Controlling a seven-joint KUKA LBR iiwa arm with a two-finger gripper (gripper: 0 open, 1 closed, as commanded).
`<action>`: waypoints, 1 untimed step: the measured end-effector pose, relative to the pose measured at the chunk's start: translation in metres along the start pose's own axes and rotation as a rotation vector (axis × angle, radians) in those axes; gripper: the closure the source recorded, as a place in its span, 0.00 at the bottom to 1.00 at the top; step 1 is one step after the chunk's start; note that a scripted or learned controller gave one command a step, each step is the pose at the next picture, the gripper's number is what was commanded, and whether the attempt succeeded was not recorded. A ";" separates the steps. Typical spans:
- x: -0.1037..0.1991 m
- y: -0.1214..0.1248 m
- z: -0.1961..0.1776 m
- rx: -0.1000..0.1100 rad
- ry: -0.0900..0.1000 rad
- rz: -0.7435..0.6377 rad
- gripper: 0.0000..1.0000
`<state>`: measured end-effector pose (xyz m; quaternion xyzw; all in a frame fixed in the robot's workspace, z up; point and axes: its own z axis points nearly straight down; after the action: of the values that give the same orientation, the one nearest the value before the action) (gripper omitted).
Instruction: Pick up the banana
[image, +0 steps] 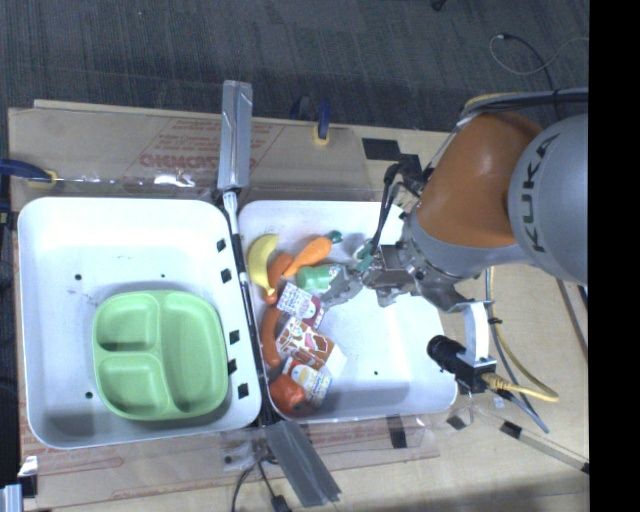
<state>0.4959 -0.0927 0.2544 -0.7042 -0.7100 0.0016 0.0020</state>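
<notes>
We look down on a light wooden worktop (560, 420) with dark carpet beyond its far edge and a sheet of brown cardboard (180, 145) under the two white bins. A metal divider bar (236, 135) runs between them. The left bin (60, 230) holds a green sectioned plate (160, 352). The right bin (400, 355) carries a crowded strip of items along its left wall.

The end effector (345, 282) sits low over the right bin's upper middle, reaching leftward from the grey and orange arm (490, 200). We cannot tell how its fingers stand; they blur into the clutter beneath.

The banana (261, 258) lies left of the end effector, slightly farther from the camera, against the bin's left wall and apart from the tool. Its long axis runs roughly top to bottom in the view, curved, upper tip bending rightward.

Between banana and end effector lies an orange carrot (305, 255), slanted. A green item (315, 277) lies just beside the tool. Below it are printed packets (303, 340) and a red item (285, 392).
</notes>
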 end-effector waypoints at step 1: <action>0.070 0.052 0.025 -0.001 -0.001 0.202 0.00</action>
<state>0.5467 -0.0219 0.2290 -0.7721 -0.6355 0.0019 0.0011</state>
